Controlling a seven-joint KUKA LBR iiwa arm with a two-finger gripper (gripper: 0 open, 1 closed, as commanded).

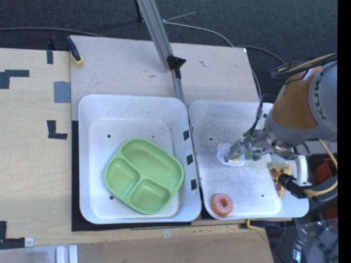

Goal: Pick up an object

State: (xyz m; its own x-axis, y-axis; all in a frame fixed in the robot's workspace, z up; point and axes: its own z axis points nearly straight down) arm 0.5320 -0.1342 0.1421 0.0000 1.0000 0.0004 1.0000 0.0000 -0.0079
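The bench (pixel 137 70) carried two shallow white bins pushed up against each other, probably so stuff can be moved from one to the other without a gap. The arm (pixel 307 108) came in from the right and hung over the right bin (pixel 211 119), which made sense since that's where the small graspable things were.

The left bin (pixel 90 147) held a green divided plate (pixel 144 175), lying flat and taking up most of the floor. It looked too wide and flat for a two-finger grab, so I'd guess it wasn't the target.

In the right bin the gripper (pixel 237 155) was down low right at a small white object (pixel 226 156) with a bit of yellow showing near it. Honestly I couldn't tell whether the fingers were open, closed, or actually on it; that patch was just too small and cluttered. So no claim from me that anything was held.

A pink donut (pixel 222 204) sat near the front edge of the same bin, well apart from the gripper and untouched. Smallest thing: a yellow-tipped clamp (pixel 74 51) up at the bench's far left corner, likely just holding the surface down.
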